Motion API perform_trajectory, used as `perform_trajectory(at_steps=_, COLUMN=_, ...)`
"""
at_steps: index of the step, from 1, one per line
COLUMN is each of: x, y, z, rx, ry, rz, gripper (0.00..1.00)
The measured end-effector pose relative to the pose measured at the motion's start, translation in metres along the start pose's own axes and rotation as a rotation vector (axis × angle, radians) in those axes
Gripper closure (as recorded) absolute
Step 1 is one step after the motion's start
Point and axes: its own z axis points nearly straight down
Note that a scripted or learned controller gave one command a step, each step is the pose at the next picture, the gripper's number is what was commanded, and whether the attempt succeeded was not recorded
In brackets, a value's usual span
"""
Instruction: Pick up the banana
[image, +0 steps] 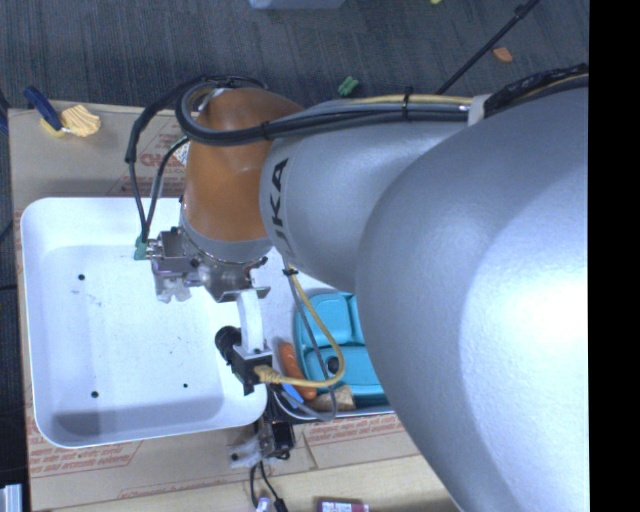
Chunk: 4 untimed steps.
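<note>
arm (420, 230): grey and very large, it reaches in from the right and covers most of the right half of the scene
orange band (228, 165): sits above the wrist, over the far edge of the left bin, with black cables looping around its top
gripper (174, 284): hangs at the end of the wrist over the far right part of the left bin; seen from above, whether it is open or closed cannot be told, and nothing can be seen held in it
banana: I cannot tell where it lies; the arm hides most of the right bin
left bin (45, 300): white and shallow, with rounded corners and a few small dark specks on its floor
right bin (380, 405): just a sliver of its near rim shows under the arm
blue box (345, 325): lies in the right bin, partly under the arm
orange thing (287, 357): small, just beside the blue box on its left, near the wall between the bins
table (350, 445): brown cardboard with red print, under both bins
yellow lump (82, 122): pale, on the table beyond the far left corner of the left bin, touching a blue stick (40, 100)
floor (120, 40): dark carpet beyond the table, with a small green scrap (347, 86) on it
</note>
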Motion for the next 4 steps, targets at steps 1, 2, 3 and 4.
perform_trajectory(at_steps=1, x=-0.048, y=0.042, z=-0.149, rx=-0.004, ry=0.002, rz=0.347, gripper=1.00)
perform_trajectory(at_steps=2, x=-0.103, y=0.029, z=-0.216, rx=-0.006, ry=0.003, rz=0.363, gripper=1.00)
perform_trajectory(at_steps=3, x=-0.128, y=0.055, z=-0.210, rx=-0.004, ry=0.003, rz=0.648, gripper=1.00)
perform_trajectory(at_steps=4, x=-0.213, y=0.108, z=-0.157, rx=-0.003, ry=0.003, rz=0.802, gripper=1.00)
